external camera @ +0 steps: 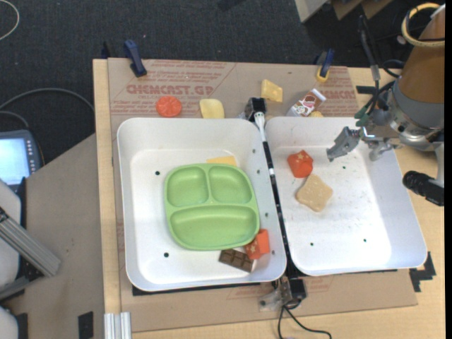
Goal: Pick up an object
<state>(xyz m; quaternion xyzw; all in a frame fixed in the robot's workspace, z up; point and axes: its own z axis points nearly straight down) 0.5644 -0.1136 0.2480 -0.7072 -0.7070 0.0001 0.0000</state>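
Observation:
In the right bin lie a red, strawberry-like piece and, just below it, a tan slice of bread. My gripper hovers over the upper part of that bin, to the right of the red piece and apart from it. Its fingers are spread open with nothing between them. The left bin holds a green divided plate. A brown chocolate bar and an orange piece sit at the plate's lower right, and a yellow piece sits behind it.
On the cardboard behind the bins lie an orange disc, a pale yellow piece, a yellow wedge and a small packet. Blue clamps grip the board's far edge. A black tool rests on the bins' shared rim.

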